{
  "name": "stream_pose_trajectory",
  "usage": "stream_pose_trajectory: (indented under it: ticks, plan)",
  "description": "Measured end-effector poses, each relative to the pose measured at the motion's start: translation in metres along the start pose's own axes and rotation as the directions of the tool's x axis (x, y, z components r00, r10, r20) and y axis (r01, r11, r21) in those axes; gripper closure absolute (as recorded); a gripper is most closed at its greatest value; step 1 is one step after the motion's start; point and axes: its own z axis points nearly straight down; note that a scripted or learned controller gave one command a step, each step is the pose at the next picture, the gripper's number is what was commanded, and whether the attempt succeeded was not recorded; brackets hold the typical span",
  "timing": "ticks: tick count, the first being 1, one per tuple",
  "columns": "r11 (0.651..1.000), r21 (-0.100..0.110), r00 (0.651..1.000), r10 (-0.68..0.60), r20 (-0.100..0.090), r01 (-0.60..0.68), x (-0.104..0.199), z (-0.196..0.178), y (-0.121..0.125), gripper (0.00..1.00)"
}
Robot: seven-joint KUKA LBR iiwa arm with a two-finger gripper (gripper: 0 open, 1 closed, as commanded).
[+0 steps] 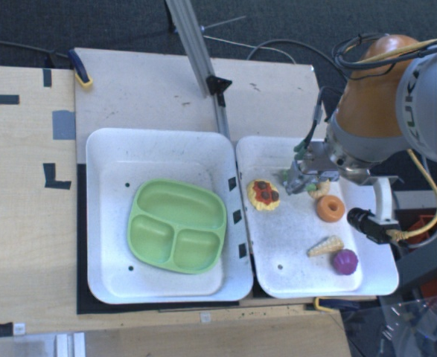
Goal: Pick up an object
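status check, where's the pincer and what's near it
Pincer low over right bin, grip unclear. Pizza toy just left of it, orange donut right. Green tray alone in left bin.

The two bins [99, 199] are white, faintly speckled; the divided plate [177, 225] in the left one is pale green. In the right bin, the pizza slice [263, 195] is yellow with red spots, the doughnut [330, 209] orange, the cone [325, 246] tan, the ball [345, 262] purple
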Motion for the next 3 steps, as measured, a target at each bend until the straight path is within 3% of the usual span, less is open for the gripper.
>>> stream_pose_trajectory:
  ticks: [3]
  plan:
    - [1.000, 0.003, 1.000, 0.001, 0.001, -0.001, 0.141, 0.031, -0.017, 1.00]
